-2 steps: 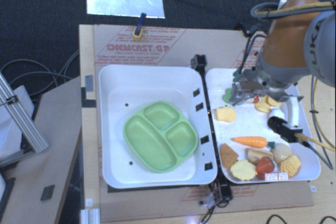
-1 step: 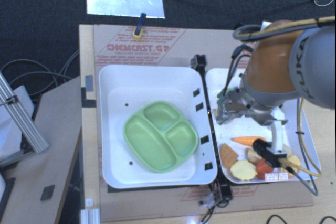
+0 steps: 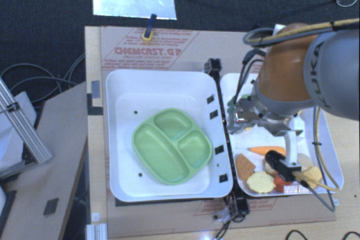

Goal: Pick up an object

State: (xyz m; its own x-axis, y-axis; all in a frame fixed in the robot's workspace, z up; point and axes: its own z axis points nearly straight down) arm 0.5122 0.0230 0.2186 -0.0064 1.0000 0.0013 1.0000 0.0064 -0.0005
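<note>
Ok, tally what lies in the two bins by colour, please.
Green: 1, the green divided plastic plate in the left bin.
Orange: 1, the orange carrot-shaped piece.
Tan: 1, the tan toast-like slice.
Yellow: 1, the pale yellow round piece.
Total: 4 clearly seen; others near the claw are unclear.

toy food pieces in the right white bin (image 3: 332,161)

a flat orange carrot-like piece (image 3: 260,150) lies near the bin's middle; below it, a tan-brown bread-like slice (image 3: 244,166) sits by the left wall, touching a pale yellow round ridged piece (image 3: 261,182) at the front edge. a small red piece (image 3: 279,184) and a yellowish piece (image 3: 311,175) lie just right of these, partly hidden.
</note>
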